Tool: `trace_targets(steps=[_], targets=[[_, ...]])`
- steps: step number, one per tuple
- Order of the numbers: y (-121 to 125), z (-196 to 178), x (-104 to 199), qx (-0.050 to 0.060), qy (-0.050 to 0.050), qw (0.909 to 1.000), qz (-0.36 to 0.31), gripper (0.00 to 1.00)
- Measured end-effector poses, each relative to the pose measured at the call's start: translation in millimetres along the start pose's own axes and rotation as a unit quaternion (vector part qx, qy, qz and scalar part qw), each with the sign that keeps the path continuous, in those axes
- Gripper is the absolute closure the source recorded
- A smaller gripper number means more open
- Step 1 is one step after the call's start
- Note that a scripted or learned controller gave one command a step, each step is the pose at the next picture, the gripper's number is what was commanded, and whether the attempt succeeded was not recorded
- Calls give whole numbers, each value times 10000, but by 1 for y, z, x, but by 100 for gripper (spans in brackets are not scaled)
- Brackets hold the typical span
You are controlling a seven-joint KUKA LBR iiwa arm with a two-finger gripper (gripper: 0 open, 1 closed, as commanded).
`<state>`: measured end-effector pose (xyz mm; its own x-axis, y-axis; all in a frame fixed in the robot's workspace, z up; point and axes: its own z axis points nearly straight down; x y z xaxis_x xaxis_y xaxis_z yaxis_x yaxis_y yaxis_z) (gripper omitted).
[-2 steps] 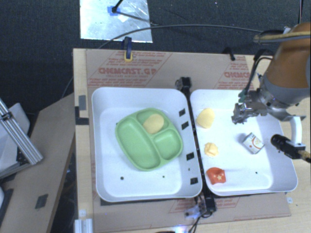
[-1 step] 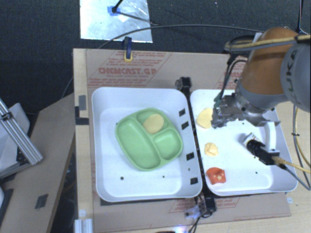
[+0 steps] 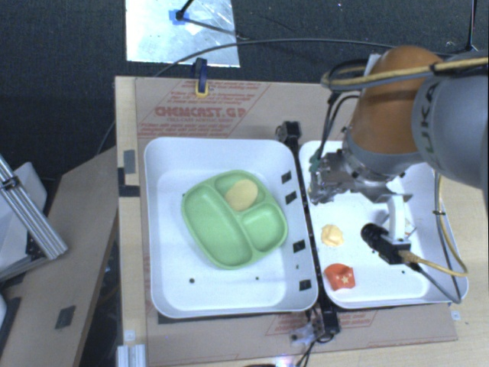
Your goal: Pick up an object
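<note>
In the right bin [image 3: 382,283], a red block [image 3: 340,276] lies at the near left corner, and a small yellow lump [image 3: 332,235] sits just beyond it, apart from it. In the left bin [image 3: 176,274], a green divided plate [image 3: 221,232] holds a pale yellow ball [image 3: 243,195] in its far compartment. The gripper [image 3: 321,180] hangs over the far left part of the right bin, beyond the yellow lump and holding nothing visible; I cannot tell whether it is spread or pressed together.
</note>
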<state>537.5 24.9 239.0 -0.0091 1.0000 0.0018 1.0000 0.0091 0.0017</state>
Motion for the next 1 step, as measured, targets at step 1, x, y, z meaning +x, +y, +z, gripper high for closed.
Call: trace_targets(steps=[1], targets=[[-6, 16, 55, 11, 1, 10000, -6, 100]])
